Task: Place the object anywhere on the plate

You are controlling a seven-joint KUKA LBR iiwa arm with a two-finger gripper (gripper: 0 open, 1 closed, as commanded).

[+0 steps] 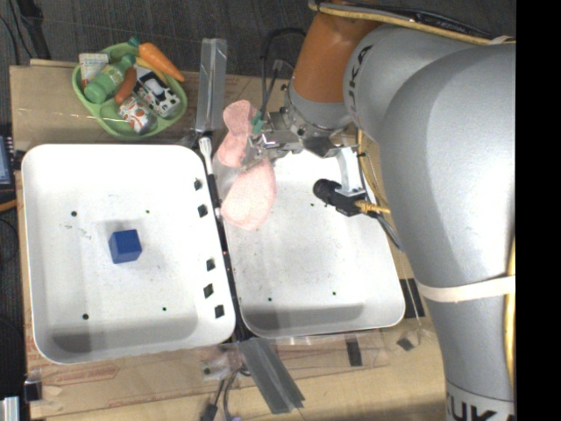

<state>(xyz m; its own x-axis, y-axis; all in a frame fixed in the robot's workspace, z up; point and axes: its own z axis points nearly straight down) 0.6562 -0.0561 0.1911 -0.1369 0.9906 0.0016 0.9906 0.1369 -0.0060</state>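
Reaching in from the right, the arm hangs its gripper over the upper-left corner of the right bin, w/ a pink plate tilted under it near the divider; a 2nd pink shape sits just above, touching the gripper area. Can't tell if the fingers are spread or closed, too cluttered. Blue cube rests on the floor of the left bin, well apart from the plate; green bowl of toy food sits beyond the bins.
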